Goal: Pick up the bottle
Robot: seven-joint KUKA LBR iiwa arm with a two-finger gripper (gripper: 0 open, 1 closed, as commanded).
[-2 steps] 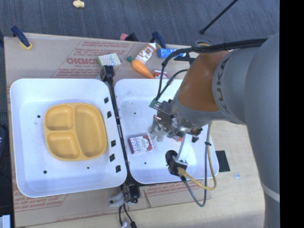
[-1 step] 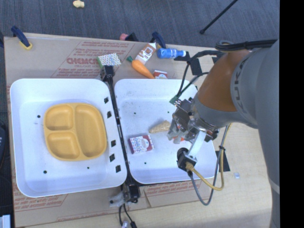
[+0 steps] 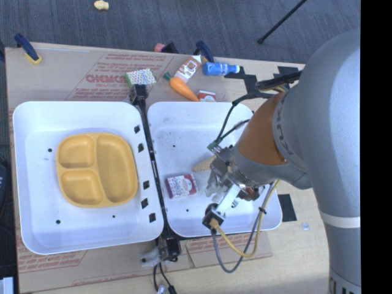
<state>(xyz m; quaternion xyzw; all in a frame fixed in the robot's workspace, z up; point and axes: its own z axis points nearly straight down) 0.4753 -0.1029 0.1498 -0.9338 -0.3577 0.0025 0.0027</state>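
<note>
Blue bottle lying on its side on the desk, just past the far rim of the right bin. White-and-orange bottle and a toy carrot also just past that rim. Could mean either bottle, tbh. Neither touched yet.

Gripper down inside the right bin, near its front rim, close to a small red-and-white packet. Jaws wide or narrow? Can't tell, too much cable clutter. Nothing visibly held. Whole grasp left to do, by the look of it.
</note>
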